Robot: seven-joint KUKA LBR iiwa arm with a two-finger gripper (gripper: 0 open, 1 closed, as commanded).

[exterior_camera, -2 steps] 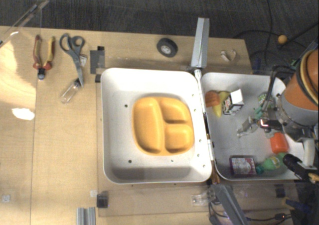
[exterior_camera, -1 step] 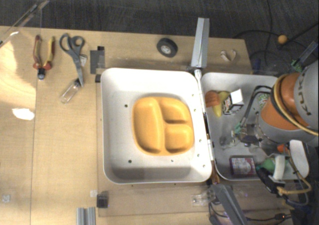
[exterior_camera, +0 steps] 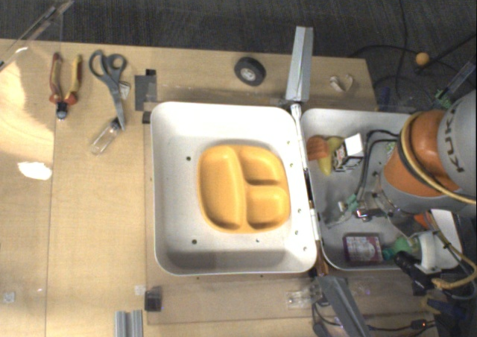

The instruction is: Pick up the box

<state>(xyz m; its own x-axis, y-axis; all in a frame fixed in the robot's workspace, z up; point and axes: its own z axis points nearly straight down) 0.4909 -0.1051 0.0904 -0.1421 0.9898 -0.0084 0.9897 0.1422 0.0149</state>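
A dark maroon box (exterior_camera: 363,247) lies flat near the front edge of the right bin (exterior_camera: 328,253). A smaller white and black box (exterior_camera: 348,152) stands at the bin's back left, next to an orange and yellow toy (exterior_camera: 322,150). The grey arm with its orange band (exterior_camera: 421,156) hangs over the right bin's middle. My gripper (exterior_camera: 358,209) points down and to the left, just above and behind the maroon box, and nothing shows between it and the box. The arm hides much of the bin floor.
The left bin (exterior_camera: 171,179) holds a yellow compartment tray (exterior_camera: 242,186). A green item (exterior_camera: 402,242) lies right of the maroon box. Scissors (exterior_camera: 112,82), pliers (exterior_camera: 63,82) and a tape roll (exterior_camera: 250,71) lie on the bench behind the bins.
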